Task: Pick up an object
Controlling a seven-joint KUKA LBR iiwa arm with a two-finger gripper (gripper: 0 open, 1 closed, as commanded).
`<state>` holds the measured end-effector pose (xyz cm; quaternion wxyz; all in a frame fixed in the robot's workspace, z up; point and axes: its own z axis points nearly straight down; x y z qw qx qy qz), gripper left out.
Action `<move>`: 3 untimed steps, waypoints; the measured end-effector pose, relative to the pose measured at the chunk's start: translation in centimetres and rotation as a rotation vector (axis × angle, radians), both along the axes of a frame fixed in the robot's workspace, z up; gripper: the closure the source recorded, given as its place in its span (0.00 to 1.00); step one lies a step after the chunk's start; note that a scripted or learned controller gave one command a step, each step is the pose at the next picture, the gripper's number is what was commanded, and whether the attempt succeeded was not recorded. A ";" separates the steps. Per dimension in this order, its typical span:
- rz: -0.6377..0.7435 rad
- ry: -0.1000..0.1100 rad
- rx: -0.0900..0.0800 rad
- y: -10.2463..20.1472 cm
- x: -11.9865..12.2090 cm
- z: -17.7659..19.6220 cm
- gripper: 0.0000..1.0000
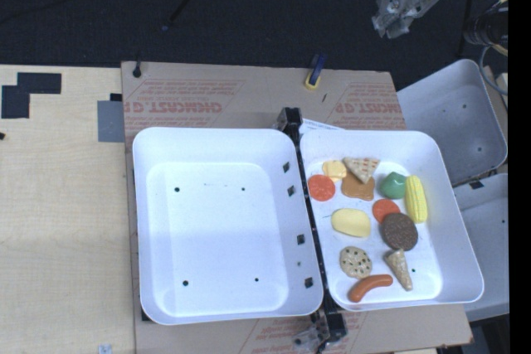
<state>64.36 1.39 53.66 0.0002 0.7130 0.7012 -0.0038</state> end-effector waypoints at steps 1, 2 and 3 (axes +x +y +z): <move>0.017 -0.001 0.006 1.1 0.0 0.1 0.00; 0.022 -0.002 0.008 7.5 0.0 0.0 0.00; 0.023 -0.002 0.008 14.8 0.0 0.0 0.00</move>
